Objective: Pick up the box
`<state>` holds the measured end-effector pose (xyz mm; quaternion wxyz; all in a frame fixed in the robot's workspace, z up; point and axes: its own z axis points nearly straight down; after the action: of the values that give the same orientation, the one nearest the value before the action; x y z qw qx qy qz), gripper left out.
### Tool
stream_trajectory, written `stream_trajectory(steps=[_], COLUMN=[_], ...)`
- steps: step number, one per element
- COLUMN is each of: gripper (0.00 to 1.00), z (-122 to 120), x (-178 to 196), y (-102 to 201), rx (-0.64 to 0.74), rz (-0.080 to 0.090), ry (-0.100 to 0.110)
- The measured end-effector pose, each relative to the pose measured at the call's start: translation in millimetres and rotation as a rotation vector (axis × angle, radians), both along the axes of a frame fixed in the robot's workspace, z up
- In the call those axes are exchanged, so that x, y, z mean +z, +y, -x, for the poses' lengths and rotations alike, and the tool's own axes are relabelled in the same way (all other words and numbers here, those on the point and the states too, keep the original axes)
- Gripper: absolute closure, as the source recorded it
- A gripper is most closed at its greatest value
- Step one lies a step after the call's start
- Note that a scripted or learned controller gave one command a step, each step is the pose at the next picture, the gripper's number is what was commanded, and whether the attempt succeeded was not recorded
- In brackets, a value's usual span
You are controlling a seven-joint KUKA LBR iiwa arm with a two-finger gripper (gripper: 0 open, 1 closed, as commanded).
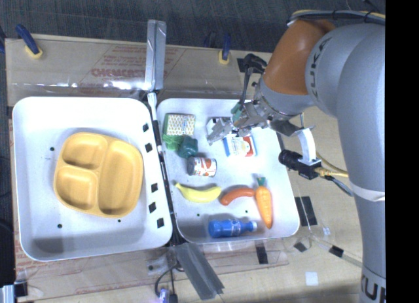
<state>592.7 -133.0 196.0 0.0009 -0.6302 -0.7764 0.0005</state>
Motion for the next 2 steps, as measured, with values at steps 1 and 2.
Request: stream_trajectory(steps=[1, 2], gripper=[0.00, 1.00], z=[-17, -19], x=[-97, -85], y=[-77, -75], rx=[-0.016, -0.008], rz=[0.001, 0.005], ry=[-0.012, -0.016])
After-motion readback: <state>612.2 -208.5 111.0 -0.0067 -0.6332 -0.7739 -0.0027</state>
